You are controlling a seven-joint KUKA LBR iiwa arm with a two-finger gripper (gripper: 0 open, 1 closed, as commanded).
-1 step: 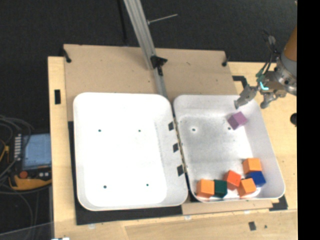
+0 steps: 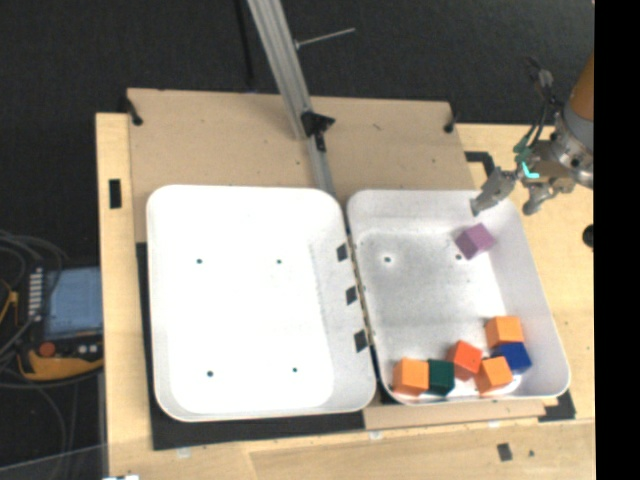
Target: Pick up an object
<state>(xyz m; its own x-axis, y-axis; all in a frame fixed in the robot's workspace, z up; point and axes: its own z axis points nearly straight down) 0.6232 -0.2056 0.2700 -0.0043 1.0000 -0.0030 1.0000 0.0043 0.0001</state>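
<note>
My gripper hangs over the far right corner of the right bin, its fingers spread open with nothing between them. A purple block lies tilted on the bin floor just below and left of the gripper, apart from it. Along the near edge of this bin sits a cluster of blocks: an orange one, a green one, a red-orange one, another orange one, a blue one and an orange one behind it.
The left bin lies beside the right one, with clips along the shared edge. A slanted metal rail runs from the top down to the bins' far junction. A blue box and cables sit off the bench at left.
</note>
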